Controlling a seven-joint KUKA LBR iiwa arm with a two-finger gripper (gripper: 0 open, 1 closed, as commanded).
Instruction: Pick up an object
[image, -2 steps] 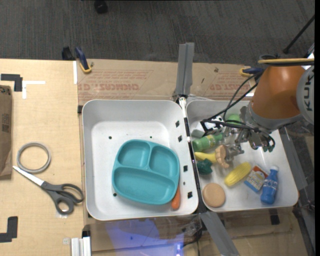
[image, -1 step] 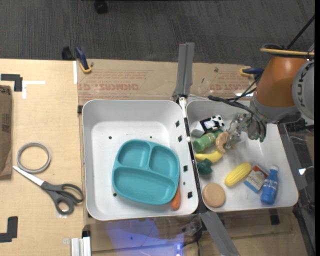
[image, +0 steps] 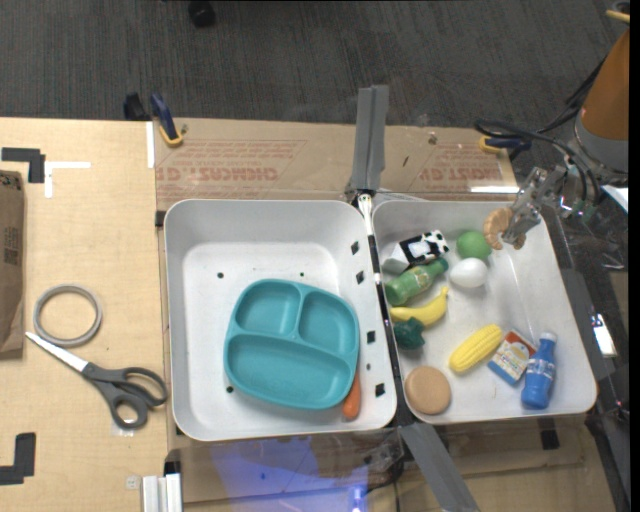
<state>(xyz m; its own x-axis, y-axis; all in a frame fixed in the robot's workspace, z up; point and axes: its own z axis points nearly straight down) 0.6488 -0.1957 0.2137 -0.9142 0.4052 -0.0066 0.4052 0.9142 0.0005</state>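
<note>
The gripper hangs over the far right corner of the right bin, its metal fingers pointing down toward the bin floor; from where I stand I cannot tell whether they are apart or together, and nothing shows between them. Just beside it, toward the bin's middle, sits a small tan object, too blurred to name, and next to that a green ball. A little nearer me than the ball lies a white egg, and beyond it, further from the gripper, a black-and-white cow toy, a green bottle, a yellow banana and a small dark green piece. Toward the near side of the bin, well apart from the gripper, are a corn cob, a red-and-white carton, a blue bottle and a round tan bun. The left bin holds a teal divided plate with an orange carrot at its near right edge. Farther still, on the pale wooden bench, lie a roll of tape and grey-handled scissors. Brown cardboard lines the back of the bins, and grey carpet covers the floor behind.
</note>
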